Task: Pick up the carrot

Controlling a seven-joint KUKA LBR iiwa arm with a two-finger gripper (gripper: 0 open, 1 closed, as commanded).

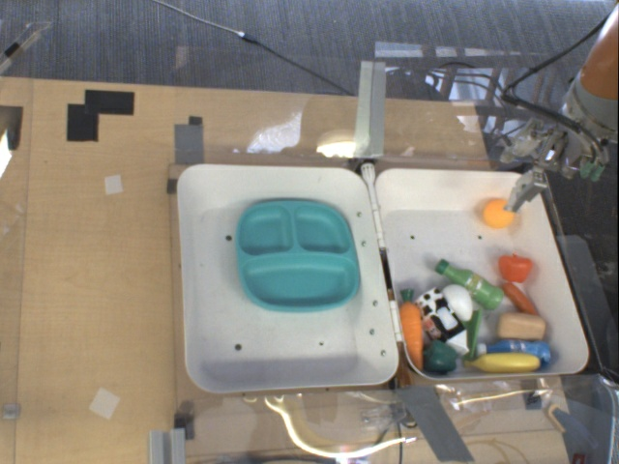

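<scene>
The carrot [412,329] is a short orange piece lying along the left wall of the right bin [426,222], near its front corner and beside a black-and-white cow toy [448,309]. My gripper [530,184] hangs over the far right corner of that bin, just above and to the right of an orange ball [498,214]. It is well away from the carrot and nothing shows in its hold.
The right bin also holds a green bottle [471,284], a red vegetable [515,267], an orange-red stick [521,299], a bread piece [522,327], a banana [503,362] and a dark green item [440,358]. A teal divided plate [295,254] lies in the left bin [208,336].
</scene>
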